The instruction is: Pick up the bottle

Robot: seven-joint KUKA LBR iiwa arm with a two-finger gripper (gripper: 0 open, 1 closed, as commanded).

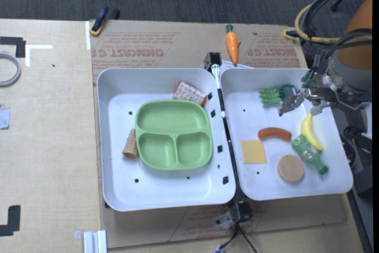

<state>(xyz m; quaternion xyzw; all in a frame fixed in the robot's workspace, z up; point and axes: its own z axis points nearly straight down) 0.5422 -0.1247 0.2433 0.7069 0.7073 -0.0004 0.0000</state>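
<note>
Bottle [309, 154] lies below gripper [303, 102], apart, w/ banana [310, 131] between.

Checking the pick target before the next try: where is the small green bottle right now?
The small green bottle lies on its side in the right white bin, near its right wall, just below the yellow banana and right of the round tan disc.

Bright, even overhead light, soft shadows, mild glare on white bins [112, 186], perhaps slight blur.

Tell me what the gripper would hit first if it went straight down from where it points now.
Probably the banana: the gripper hangs just above its upper end. The green bottle lies further along. Height is hard to judge from this slanted view.
</note>
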